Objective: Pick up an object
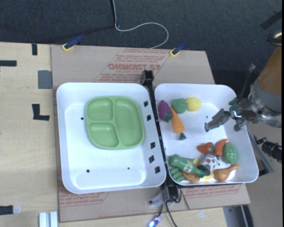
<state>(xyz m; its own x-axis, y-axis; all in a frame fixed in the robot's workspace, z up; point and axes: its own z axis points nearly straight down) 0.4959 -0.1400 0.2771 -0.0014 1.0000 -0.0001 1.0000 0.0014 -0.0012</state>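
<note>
The right bin (229,91) holds a scatter of toy food. Along its upper edge lie a purple eggplant-like piece (164,109), a green round vegetable (179,105) and a yellow lemon (193,104), close together; just below them a small orange carrot (178,124) points down toward the bin's middle. In the lower right corner a tight heap gathers a red-orange piece (205,148), an orange-and-green vegetable (227,150), a white spotted piece (209,162), a green bottle-like toy (182,164) and a tan pear-shaped one (223,174), touching one another.

The gripper (223,119) hovers over bare white floor between the lemon and the heap, with nothing between its dark fingers; whether they are spread or closed cannot be told.

The left bin (68,126) bears a light green divided plate (115,122) with three compartments. Both bins rest on a cardboard sheet (132,65) with red print, clamped at its far edge by yellow-and-blue clips (73,42), on a pale wooden bench (19,141). Beyond is dark carpet, with a white cable (142,27) looping across it.
</note>
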